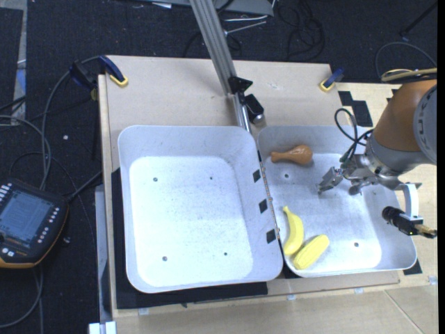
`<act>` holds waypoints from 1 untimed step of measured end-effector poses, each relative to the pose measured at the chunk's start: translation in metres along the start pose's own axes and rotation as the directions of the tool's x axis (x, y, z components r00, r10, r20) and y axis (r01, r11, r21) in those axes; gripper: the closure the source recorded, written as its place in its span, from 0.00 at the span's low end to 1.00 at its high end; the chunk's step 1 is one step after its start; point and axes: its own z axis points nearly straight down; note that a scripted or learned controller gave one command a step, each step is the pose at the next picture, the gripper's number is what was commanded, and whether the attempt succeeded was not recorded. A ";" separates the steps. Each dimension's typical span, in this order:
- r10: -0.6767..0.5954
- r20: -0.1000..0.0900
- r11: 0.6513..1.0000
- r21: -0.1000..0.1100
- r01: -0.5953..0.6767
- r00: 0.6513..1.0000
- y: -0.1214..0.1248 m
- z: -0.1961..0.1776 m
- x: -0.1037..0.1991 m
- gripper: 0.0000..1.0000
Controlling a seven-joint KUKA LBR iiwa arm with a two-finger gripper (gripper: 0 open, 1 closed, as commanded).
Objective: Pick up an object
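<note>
You see the tan surface (188, 96) carrying two white bins: the left bin (132, 152) and, touching it, the right bin (396, 256). The grey and orange arm (410, 127) reaches over the right bin from the right. Its gripper (332, 181) hangs above the bin floor with fingers spread apart, nothing between them. A banana (293, 229) lies near the bin's left wall, a yellow lemon-like piece (311, 251) touching it. A brown drumstick-shaped toy (292, 155) rests toward the far side, left of the gripper.
</note>
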 end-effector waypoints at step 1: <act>0.000 0.000 1.000 -0.001 0.000 1.000 0.000 -0.011 0.000 1.00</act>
